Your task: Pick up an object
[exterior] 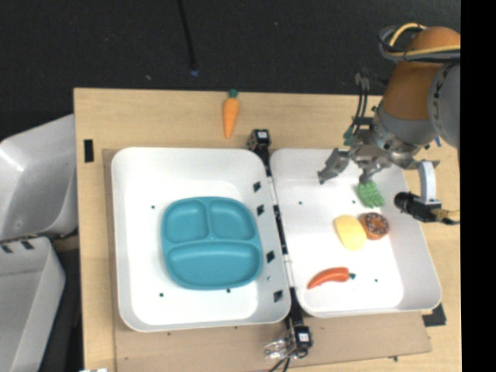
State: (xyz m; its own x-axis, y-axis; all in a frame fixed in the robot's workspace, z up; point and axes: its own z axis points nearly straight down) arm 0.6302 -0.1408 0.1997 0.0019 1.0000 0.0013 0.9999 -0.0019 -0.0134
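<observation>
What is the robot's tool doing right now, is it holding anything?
Tool: open, fingers spread, holding nothing. It hangs over the right bin, just beside the green toy.

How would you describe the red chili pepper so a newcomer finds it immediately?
Start at the right-hand white bin. Near its front edge lies the red chili pepper, below the yellow item. It alone is long, curved and bright red with a dark stem tip.

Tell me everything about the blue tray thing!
The blue divided plate is a rounded rectangle that looks like smooth teal plastic. It has three compartments: two small ones at the far side, one wide one at the near side. It lies flat in the middle of the left white bin, slightly turned, with nothing in it.
</observation>
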